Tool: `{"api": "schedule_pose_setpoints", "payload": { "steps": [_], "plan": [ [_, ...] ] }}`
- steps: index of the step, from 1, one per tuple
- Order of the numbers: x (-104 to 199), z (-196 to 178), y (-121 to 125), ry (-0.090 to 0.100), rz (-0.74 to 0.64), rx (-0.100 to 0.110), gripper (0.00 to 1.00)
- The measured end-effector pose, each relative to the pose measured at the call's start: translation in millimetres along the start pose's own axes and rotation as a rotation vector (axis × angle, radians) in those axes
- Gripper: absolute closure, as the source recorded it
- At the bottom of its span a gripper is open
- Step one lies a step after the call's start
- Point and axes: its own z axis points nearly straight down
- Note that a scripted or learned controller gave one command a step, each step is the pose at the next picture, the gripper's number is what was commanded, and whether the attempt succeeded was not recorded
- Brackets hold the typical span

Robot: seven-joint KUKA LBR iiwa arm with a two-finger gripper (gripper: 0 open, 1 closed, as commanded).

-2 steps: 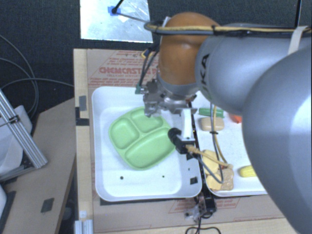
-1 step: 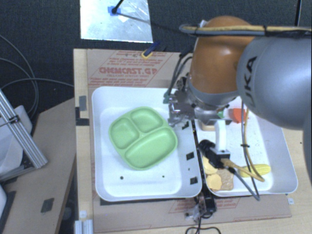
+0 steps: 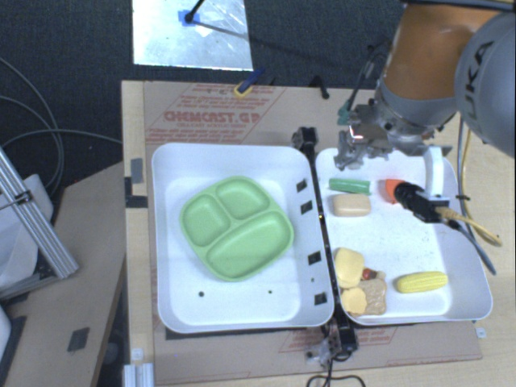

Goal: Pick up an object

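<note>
My gripper [image 3: 348, 156] hangs over the far left corner of the right bin [image 3: 468, 297], just above a green stick-shaped piece [image 3: 349, 185]. Right below that piece lies a beige block [image 3: 351, 205]. An orange piece [image 3: 392, 189] sits to the right of the green one. Near the bin's front lie a yellow corn cob [image 3: 420, 281], a pale yellow lump [image 3: 348, 266], a second yellow lump [image 3: 353, 300] and a tan cracker [image 3: 374, 295]. Nothing is seen in the gripper's grasp.
The left bin [image 3: 173, 297] holds a green divided plate [image 3: 235, 227]. A black-clipped divider wall [image 3: 316, 216] runs between the bins. The arm's grey and orange body [image 3: 435, 47] looms over the right bin's far side.
</note>
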Motion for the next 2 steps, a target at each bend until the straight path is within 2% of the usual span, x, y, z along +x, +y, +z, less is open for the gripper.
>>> {"api": "schedule_pose_setpoints", "payload": {
  "steps": [1, 2],
  "plan": [
    [-40, 130, -18, 0.002, -0.003, 0.021, 1.0],
    [-4, 100, -54, 0.006, -0.014, 0.009, 1.0]
  ]
}}
